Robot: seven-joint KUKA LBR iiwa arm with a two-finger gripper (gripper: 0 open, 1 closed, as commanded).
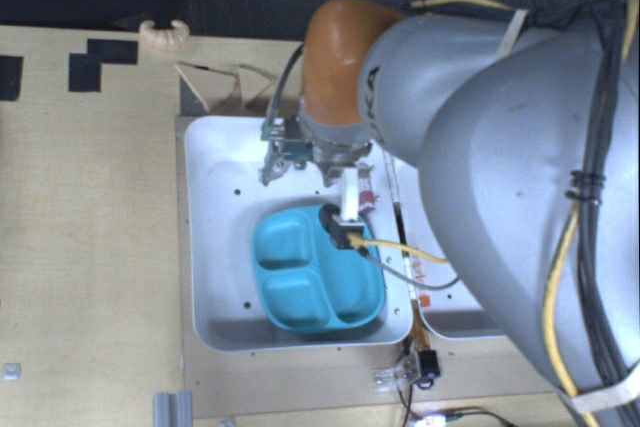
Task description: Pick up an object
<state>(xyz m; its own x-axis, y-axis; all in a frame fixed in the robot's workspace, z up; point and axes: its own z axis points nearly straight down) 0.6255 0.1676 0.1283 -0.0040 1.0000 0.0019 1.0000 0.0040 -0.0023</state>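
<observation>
A blue divided tray (300, 280) lies in the left white bin (207, 245), toward its front and right. My gripper (276, 163) hangs over the bin's far part, just beyond the tray's back edge and apart from it. Nothing shows between its tips. A small dark red object (368, 202) sits at the bin's right side, partly hidden by the wrist.
The big grey arm covers most of the right bin (462, 321). A thin rod with an orange end (419, 299) lies along the wall between the bins. Folded cardboard (222, 85) stands behind the left bin. White floor shows left of the tray.
</observation>
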